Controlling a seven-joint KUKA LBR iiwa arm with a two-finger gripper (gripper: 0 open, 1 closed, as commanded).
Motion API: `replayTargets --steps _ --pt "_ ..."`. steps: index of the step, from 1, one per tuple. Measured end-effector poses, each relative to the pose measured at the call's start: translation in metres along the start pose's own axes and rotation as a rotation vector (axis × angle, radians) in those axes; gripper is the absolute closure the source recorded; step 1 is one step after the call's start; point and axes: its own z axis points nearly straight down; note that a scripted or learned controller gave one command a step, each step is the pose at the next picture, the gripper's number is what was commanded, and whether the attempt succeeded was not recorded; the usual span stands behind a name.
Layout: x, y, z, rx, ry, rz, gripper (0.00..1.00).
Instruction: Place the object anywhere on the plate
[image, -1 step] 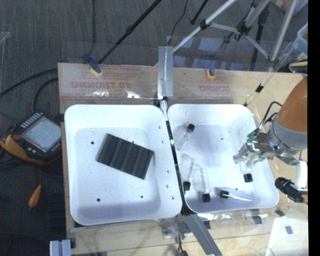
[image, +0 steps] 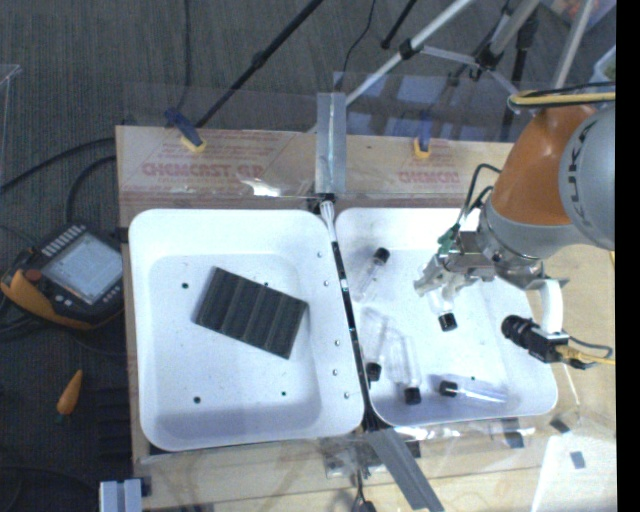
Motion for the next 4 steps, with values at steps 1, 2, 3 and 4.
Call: replayTargets --steps 1,2,3,4 --pt "0.061 0.037 0.02 0.002 0.0 0.172 1.0" --pt "0.121 0.068 0.019 0.0 -0.002 -0.034 1.0" --pt "0.196 0.081 0.014 -0.002 0.001 -0.481 1.0" --pt "0.267 0.085 -0.053 -0.004 -0.002 -0.74 1.0"
